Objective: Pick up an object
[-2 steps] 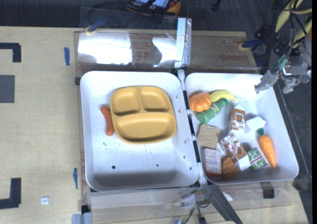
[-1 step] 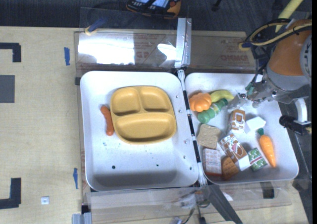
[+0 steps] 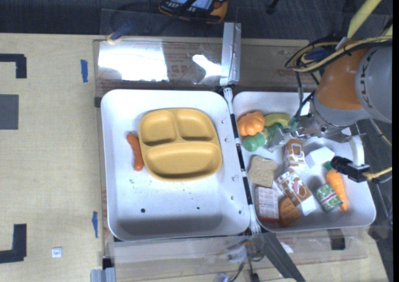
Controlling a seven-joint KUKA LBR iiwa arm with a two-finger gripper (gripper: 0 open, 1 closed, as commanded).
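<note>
Smooth yellow divided tray (image 3: 179, 143) beside a slim orange sausage (image 3: 135, 151).

We see the grey arm (image 3: 380, 81) come in from the right edge, its orange band (image 3: 340, 84) sitting just above the wrist. The gripper (image 3: 303, 126) points down and to the left; it is probably low, though the slanted view leaves that unclear.
</note>
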